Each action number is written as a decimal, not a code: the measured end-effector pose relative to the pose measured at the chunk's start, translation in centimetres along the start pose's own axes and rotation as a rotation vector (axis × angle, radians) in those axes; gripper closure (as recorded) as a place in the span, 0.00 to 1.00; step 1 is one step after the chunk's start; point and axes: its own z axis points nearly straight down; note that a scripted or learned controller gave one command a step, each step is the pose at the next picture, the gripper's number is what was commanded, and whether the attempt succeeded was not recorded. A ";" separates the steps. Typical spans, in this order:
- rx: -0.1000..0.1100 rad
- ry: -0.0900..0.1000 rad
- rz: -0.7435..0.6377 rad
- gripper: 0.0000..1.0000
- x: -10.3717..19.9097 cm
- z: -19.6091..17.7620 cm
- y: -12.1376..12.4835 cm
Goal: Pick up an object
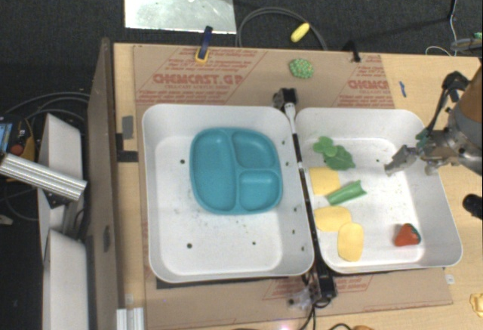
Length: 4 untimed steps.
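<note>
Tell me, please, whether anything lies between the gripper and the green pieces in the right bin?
Nothing visible does. The gripper sits over the right bin, and bare white floor separates it from the green pieces. The strawberry lies off to the side, nearer the front.

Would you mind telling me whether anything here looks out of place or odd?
Two small things lie outside the bins: a green knobbly item on the cardboard behind them, and a yellow piece beyond the bench edge near a cable. The other toy foods sit in the right bin, and the blue divided plate lies flat in the left bin.
</note>
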 end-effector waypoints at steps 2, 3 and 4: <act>-0.001 0.002 -0.002 0.00 7.9 11.9 0.2; -0.007 0.000 -0.005 0.00 9.7 11.7 6.7; -0.006 -0.002 -0.003 0.00 6.7 11.6 11.1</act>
